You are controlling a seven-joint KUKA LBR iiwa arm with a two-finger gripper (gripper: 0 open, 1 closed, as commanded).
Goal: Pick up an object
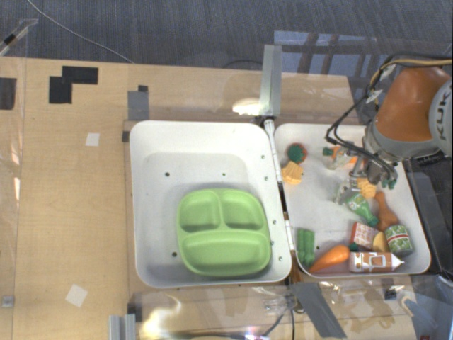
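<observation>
My gripper (356, 188) hangs low over the middle of the right bin (318, 190), under the orange-banded wrist (409, 105). Its tips sit right by a small yellow piece (367, 188) and a green item (361, 207); the wrist hides how the tips meet them. Other toy foods lie in this bin: a red-and-green berry (296, 151), a yellow wedge (291, 173), an orange carrot (329, 258), a green pepper (305, 244), a white bottle (373, 262), a brown sausage (386, 211) and a green can (398, 239).
The left bin (152, 161) holds a green divided plate (224, 232). A metal post (271, 83) stands behind the divider between the bins. Black cables loop off the wrist at the upper right.
</observation>
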